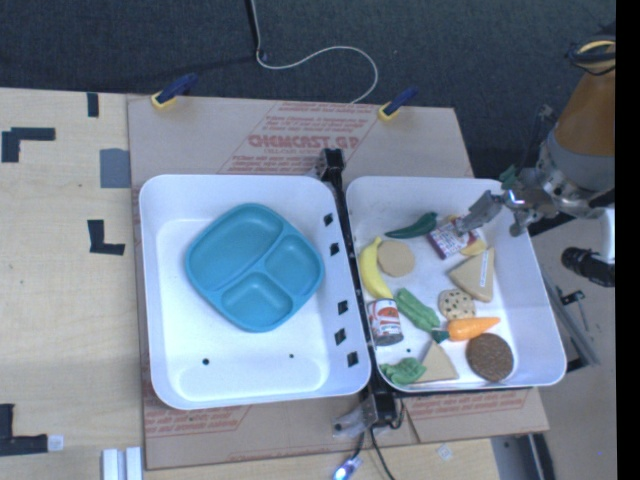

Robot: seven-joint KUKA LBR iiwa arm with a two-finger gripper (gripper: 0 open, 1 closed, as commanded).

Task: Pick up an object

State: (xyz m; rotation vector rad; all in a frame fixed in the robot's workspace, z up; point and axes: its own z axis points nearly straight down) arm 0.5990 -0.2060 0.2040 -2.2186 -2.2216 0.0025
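Up at the right bin's (520,278) far right corner, the gripper (488,211) hangs over a small red-and-white packet (447,238), which lies just below-left of it; I cannot tell how the gripper is set. Nearby lies a green pepper (412,227).

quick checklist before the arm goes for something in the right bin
1. Gripper over the right bin, near its upper right: ok.
2. Something between the fingers: cannot tell.
3. Target nearby: small packet sits just below-left of the gripper: ok.
4. Space around the packet: green pepper and cheese wedge lie close: not ok.
5. Blue plate sits in the left bin, out of the way: ok.
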